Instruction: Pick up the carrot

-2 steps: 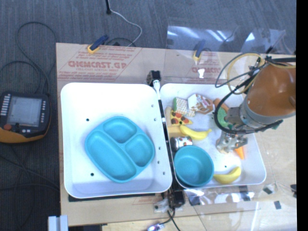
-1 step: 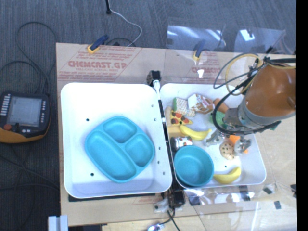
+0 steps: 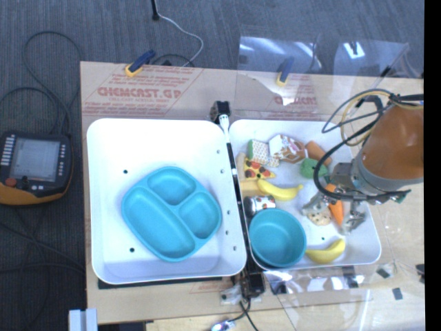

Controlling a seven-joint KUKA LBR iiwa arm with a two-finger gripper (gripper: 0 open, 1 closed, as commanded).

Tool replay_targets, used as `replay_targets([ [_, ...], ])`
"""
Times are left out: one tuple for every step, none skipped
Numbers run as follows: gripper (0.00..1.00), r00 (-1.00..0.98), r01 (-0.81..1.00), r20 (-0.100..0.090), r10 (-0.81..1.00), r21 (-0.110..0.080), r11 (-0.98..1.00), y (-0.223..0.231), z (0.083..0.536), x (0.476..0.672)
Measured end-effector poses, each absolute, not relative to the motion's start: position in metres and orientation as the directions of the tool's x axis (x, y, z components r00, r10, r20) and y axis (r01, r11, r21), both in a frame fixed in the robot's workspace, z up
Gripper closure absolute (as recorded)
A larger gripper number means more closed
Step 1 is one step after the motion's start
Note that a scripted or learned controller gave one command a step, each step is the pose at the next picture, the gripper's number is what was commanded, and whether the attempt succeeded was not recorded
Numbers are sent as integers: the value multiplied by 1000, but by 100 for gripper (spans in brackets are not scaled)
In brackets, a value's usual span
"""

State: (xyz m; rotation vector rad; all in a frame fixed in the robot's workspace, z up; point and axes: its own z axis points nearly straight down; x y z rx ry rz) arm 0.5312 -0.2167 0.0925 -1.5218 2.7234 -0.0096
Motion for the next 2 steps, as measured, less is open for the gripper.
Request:
replay_targets([
  [100,-523,-852,-17,-852,-18,524,-216,103,533],
  [0,-523,-852,-17,-852,-16,524,-215,102,532],
])
